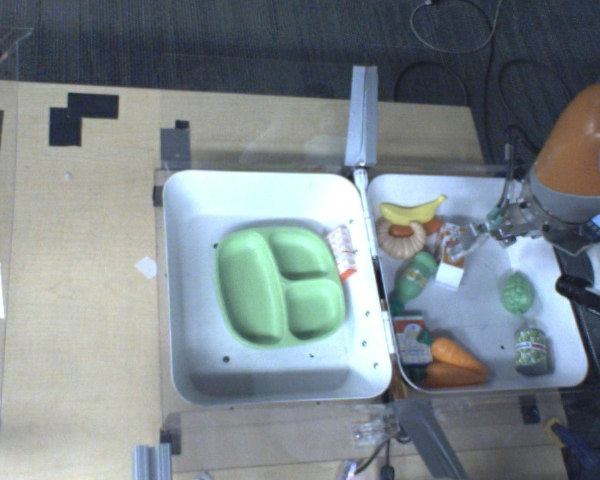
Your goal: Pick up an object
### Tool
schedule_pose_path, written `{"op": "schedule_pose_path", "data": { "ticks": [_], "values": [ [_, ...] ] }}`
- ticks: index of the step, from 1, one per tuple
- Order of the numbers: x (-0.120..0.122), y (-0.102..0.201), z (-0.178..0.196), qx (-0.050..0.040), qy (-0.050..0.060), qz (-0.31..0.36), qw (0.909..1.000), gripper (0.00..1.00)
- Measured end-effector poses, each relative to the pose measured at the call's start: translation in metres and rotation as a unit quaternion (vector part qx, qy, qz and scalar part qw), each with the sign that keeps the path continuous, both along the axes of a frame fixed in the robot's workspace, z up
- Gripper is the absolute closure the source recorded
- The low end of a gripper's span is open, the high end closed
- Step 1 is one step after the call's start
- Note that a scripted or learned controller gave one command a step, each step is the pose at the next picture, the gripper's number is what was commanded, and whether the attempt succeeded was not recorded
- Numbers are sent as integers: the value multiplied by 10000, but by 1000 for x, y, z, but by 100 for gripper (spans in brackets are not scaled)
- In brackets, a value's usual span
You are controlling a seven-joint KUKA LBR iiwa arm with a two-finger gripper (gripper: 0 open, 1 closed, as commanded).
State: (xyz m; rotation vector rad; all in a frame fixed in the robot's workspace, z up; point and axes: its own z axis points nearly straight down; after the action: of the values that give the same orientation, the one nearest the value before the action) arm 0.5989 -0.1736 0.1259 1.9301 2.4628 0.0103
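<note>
Your gripper (495,223) is hovering over the right bin (570,373), near its far edge; whether the jaws are open, you cannot tell. Toys are crowding the bin's left wall: banana (412,210), green bottle (413,278), carrot (458,353). Open floor is lying around the green ball (517,293).

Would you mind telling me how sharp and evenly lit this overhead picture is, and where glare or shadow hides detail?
In the camera view the whole picture is soft: labels on the small jar cannot be read. The left bin has a grey shadow along its near wall. The green divided plate is evenly lit. The bench shows a pale reflection at its left edge. The claw is blurred.
</note>
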Motion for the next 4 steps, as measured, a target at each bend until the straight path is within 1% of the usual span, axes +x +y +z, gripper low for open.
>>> {"op": "schedule_pose_path", "data": {
  "ticks": [1, 2, 3, 4],
  "values": [
    [6, 5, -11, -32, -80, 818, 9966, 0],
    [29, 2, -16, -17, -138, 29, 9999, 0],
    [29, 8, -16, -73, -165, 120, 9998, 0],
    [60, 11, -2, -31, -35, 1218, 9925, 0]
  ]
}}
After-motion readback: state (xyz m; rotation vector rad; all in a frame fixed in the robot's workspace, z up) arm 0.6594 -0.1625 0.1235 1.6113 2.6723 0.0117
